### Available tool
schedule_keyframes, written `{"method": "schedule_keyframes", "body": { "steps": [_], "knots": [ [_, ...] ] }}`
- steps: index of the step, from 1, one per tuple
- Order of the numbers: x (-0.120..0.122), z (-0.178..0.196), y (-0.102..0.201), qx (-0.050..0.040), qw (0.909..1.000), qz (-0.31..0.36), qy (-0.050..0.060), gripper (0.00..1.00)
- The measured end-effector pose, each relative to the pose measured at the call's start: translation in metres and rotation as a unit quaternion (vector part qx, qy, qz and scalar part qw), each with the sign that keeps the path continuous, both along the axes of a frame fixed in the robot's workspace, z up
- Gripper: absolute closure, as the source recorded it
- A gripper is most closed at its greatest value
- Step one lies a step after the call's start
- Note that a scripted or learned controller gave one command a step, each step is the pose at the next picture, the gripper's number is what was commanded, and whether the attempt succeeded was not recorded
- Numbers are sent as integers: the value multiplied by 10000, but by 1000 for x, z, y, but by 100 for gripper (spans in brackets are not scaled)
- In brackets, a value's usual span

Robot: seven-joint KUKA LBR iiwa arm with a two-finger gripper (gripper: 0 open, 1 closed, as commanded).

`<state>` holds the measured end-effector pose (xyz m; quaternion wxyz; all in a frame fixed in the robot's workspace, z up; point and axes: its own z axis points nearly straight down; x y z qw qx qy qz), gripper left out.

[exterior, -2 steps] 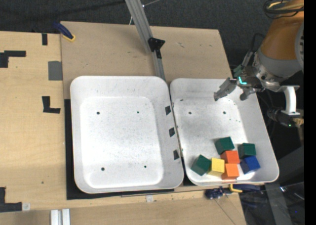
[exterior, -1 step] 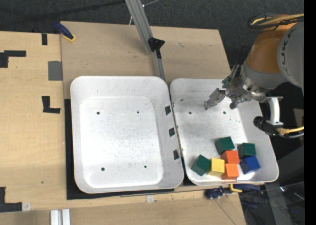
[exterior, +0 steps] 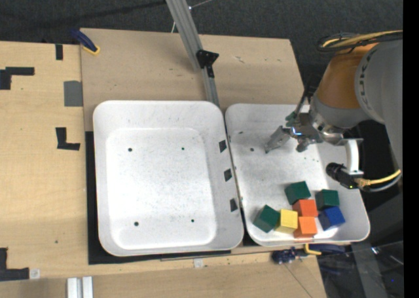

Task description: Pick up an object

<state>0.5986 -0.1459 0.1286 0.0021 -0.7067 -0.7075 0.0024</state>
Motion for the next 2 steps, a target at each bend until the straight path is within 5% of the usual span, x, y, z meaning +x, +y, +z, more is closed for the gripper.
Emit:
{"method": "schedule_keyframes", "body": {
  "steps": [1,2],
  "knots": [
    [-2,-40,1,2,10000,1,0,0],
    [0,-27,2,7,10000,8,-17,100]
  ]
}}
